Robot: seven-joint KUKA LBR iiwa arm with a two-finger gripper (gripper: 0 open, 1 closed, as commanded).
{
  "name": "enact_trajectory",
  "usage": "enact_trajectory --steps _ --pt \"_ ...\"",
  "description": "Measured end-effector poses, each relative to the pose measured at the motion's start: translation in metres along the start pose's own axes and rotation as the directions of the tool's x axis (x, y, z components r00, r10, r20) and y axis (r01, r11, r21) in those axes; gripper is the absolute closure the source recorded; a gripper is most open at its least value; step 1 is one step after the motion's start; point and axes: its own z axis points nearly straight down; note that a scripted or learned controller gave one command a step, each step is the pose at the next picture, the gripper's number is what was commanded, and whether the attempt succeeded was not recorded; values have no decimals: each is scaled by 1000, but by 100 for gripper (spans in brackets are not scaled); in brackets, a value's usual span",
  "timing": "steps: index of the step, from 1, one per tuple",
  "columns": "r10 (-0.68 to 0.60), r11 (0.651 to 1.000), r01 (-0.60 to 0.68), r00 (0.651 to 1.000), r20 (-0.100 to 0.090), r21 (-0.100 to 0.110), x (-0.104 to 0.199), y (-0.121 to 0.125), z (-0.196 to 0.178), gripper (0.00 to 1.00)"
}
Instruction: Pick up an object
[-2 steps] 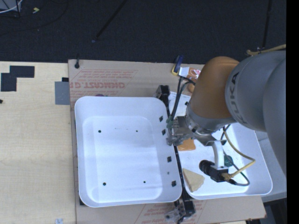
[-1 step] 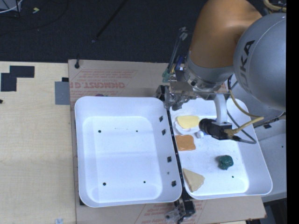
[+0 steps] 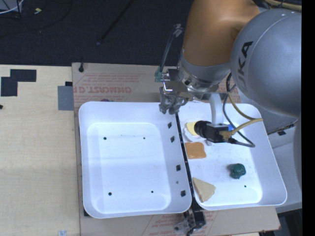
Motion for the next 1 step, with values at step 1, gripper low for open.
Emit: enact_trajectory --steps 1 --pt "-1 1000 1 1000 1 5 54 1 32 100"
